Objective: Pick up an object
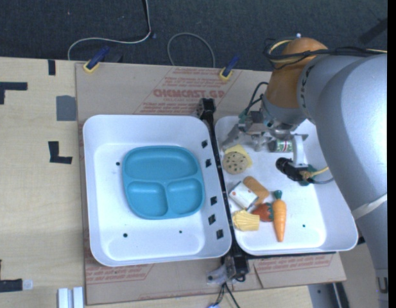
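The end effector [244, 128] hung low over the far end of the right bin [332, 231], just beyond the round cookie [235, 160], which serves here as the landmark; whether it was wide or narrow could not be told from this slanted view, and nothing could be seen held in it. Above it rose the grey arm [352, 127] with its orange band [289, 76], reaching in from the right. The cookie lay on the bin floor close to the divider between the two bins. Nearer the camera than the cookie lay a cluster of toy foods: a tan bread roll [255, 187], a white block [242, 197] touching it, a yellow corn piece [246, 221] nearer still, and a small red item [266, 212] beside an orange carrot [279, 218] that pointed toward the bin's near rim. To the right of the cookie a black cable fitting [292, 168] sat over the bin. Left of the cookie, across the divider, the left bin [98, 172] held a blue divided plate [163, 180]. Both bins stood on the counter [31, 191].
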Controlling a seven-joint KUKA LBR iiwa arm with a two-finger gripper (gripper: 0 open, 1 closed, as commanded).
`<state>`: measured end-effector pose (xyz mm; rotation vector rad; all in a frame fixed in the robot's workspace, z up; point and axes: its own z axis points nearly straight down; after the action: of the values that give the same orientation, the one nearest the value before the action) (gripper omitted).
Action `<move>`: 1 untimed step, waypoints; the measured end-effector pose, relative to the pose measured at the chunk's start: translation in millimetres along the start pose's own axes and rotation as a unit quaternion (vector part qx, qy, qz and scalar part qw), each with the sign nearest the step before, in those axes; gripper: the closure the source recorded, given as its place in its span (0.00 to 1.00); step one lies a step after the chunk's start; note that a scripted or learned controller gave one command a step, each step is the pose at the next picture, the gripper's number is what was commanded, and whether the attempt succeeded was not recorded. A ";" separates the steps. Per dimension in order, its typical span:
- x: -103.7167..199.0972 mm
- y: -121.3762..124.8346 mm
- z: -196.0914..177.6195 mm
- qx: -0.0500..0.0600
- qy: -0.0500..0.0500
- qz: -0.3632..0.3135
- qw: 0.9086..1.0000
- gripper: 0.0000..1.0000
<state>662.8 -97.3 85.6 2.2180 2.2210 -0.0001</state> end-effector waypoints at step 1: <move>0.0 5.0 0.2 0.003 0.000 0.000 1.000 0.00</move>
<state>667.8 -97.3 85.3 2.2216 2.2234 -0.0068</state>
